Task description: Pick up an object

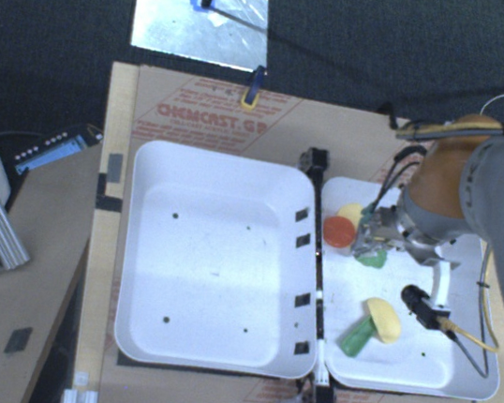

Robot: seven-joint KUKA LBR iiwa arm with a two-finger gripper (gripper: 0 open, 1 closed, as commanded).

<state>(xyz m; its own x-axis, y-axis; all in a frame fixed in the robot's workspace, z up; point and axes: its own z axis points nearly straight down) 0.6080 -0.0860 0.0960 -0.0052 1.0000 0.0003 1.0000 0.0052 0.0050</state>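
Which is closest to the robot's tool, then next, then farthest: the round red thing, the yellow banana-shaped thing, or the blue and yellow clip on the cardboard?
1. Round red object, just left of the tool.
2. Yellow banana-shaped object, below it.
3. Blue and yellow clip, far up-left.

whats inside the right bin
In the right bin: a red-orange round object, a yellow piece overlapping a green piece, more green under the tool. The arm covers the far corner.

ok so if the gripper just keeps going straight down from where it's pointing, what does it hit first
Probably the small green object right under the gripper in the right bin; the red object sits just beside it. Depth is hard to judge here.
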